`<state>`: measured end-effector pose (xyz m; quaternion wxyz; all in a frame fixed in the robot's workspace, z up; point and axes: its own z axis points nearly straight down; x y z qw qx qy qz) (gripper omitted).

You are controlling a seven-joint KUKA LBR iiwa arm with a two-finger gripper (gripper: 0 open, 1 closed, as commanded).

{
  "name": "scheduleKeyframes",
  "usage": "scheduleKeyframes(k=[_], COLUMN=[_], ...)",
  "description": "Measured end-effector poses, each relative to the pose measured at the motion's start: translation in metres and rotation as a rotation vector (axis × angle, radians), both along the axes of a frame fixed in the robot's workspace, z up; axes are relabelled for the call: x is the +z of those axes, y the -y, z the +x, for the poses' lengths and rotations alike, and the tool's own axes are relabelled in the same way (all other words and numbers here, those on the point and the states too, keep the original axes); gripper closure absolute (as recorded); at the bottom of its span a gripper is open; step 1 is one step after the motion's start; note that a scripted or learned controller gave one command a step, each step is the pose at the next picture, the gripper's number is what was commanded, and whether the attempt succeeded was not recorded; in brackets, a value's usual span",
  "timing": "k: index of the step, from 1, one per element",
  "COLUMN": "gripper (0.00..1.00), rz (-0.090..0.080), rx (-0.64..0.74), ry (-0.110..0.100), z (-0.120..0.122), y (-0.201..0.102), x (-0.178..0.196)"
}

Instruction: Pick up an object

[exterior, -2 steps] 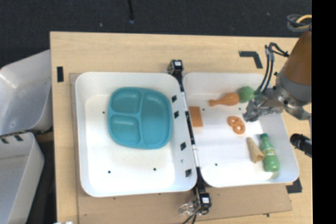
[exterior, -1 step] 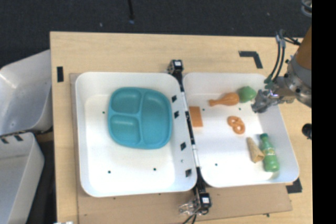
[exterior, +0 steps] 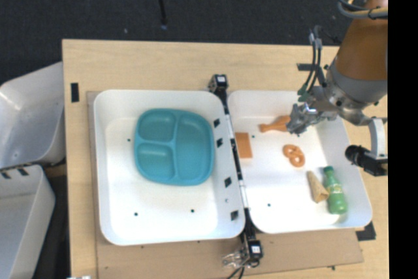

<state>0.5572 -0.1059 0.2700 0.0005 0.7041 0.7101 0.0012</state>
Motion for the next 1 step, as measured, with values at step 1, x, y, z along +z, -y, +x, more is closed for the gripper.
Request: scheduleKeyframes(k=[1], gripper=[1.0], rz=[-0.001], rx=[-0.003], ry=[-0.003], z=[0.0134], y=[-0.0579], x=[-0.0115])
